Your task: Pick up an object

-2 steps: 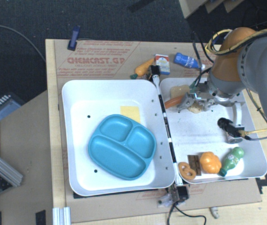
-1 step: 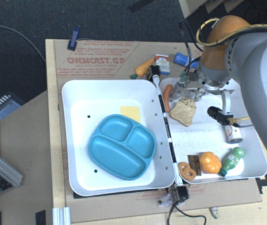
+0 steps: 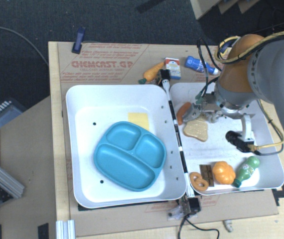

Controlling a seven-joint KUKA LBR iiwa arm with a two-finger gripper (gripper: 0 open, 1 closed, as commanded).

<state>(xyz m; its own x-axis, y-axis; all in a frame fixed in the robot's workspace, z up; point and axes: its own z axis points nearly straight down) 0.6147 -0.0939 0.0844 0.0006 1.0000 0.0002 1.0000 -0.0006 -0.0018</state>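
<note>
so the tool (image 3: pixel 202 111) hangs low over the upper left part of the right shallow white bin (image 3: pixel 274 159), and i can't tell if it's released or clenched. just beside it on the left lies a reddish-orange sausage-shaped piece (image 3: pixel 183 112), and a tan slice of toast (image 3: pixel 196 130) lies right below it. along the near edge sit a brown pretzel ring (image 3: pixel 198 181), a round orange fruit (image 3: pixel 223 173) and a small green bottle (image 3: pixel 245 169). the left white bin (image 3: pixel 77 133) holds a blue divided plastic plate (image 3: pixel 129 155) and a flat yellow square (image 3: pixel 138 119).
</note>
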